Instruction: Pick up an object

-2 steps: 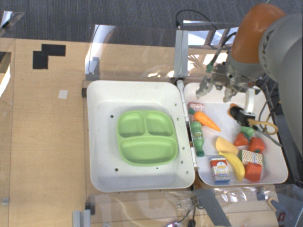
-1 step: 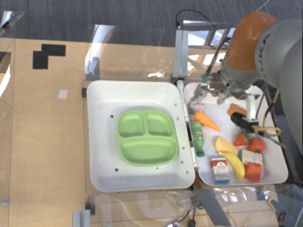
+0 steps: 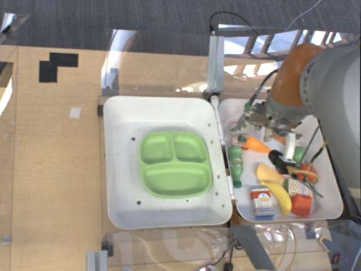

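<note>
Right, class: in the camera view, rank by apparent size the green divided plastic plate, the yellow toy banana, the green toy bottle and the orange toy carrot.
1. Green divided plastic plate
2. Yellow toy banana
3. Green toy bottle
4. Orange toy carrot
The banana and bottle look close, so their order is unsure.

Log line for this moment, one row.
arm over right bin | hand low above carrot | nothing seen held | banana, bottle in right bin | tray in left bin

The arm (image 3: 333,78) is a thick, rounded grey body with a broad orange band (image 3: 293,75) above the wrist, below which sits a cluttered metal gripper (image 3: 262,130) assembly of small brackets, trailed by thin dark cables.
</note>
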Tool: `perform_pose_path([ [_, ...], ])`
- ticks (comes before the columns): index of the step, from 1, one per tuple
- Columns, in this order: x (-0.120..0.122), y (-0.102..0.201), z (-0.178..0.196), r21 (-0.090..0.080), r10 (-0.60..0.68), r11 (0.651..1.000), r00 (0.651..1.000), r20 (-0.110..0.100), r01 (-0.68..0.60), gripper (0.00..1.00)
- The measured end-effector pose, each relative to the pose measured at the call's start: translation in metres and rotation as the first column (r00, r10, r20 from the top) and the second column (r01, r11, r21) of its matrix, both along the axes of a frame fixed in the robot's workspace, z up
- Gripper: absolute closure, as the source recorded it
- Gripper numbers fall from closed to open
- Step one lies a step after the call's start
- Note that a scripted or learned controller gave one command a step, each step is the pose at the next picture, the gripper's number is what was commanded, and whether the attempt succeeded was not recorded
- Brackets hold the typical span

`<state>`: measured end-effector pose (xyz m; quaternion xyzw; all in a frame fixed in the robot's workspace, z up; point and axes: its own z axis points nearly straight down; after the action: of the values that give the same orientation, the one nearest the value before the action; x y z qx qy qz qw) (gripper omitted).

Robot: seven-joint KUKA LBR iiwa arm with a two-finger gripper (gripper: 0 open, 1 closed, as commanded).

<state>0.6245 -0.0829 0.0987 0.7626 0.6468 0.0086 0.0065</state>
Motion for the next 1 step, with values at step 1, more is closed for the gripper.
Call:
perform_pose_path([
  [1, -0.0322, -0.0119, 0.0018, -0.008, 0.136, 0.991, 0.991, 0.019, -0.135, 0.00],
])
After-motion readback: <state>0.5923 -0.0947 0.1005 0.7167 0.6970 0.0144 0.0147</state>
